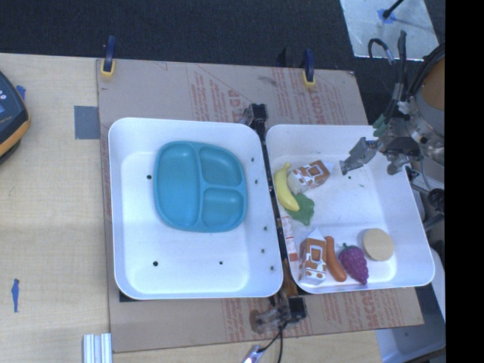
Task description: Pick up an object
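Observation:
The right bin (393, 203) holds several toy foods. A yellow banana (285, 190) lies at its left side, touching a green leafy piece (303, 209). A small brown and white carton (311, 174) sits just right of the banana. Along the front lie a second carton (311, 257), an orange sausage (333, 259), purple grapes (353, 264) and a round beige bun (377, 243). My gripper (376, 161) hangs over the bin's back right part, open, with nothing between its fingers. Its left finger (354, 158) points toward the first carton, a short gap away.
The left bin (128, 225) holds a blue divided plate (201, 185). Black clips (258, 114) join the bins at the back and front. A yellow and black device (10, 119) sits at the bench's far left. Cables (389, 48) hang behind the arm.

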`<state>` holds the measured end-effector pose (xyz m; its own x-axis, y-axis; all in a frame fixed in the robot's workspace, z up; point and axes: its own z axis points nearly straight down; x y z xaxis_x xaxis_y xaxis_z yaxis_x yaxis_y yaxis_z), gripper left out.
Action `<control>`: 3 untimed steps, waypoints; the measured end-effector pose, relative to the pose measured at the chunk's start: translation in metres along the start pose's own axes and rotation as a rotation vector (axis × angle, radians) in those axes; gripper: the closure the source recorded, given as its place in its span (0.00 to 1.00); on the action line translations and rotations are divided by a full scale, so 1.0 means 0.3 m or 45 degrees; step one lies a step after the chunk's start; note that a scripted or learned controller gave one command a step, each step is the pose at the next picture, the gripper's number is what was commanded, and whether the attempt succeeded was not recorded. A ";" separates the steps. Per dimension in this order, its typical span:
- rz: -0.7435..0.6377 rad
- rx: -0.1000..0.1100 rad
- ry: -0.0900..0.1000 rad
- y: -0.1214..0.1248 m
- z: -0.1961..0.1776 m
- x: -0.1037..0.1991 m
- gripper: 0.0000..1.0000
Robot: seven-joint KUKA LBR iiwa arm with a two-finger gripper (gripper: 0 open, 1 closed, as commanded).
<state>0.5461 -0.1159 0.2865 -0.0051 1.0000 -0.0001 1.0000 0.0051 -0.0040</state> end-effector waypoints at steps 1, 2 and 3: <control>-0.001 0.002 -0.002 0.194 0.318 0.049 0.00; -0.003 0.003 -0.003 0.195 0.281 0.045 1.00; 0.001 0.002 -0.002 0.153 0.310 0.003 1.00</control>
<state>0.5918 -0.1149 0.1935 -0.0046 1.0000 -0.0017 1.0000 0.0046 -0.0053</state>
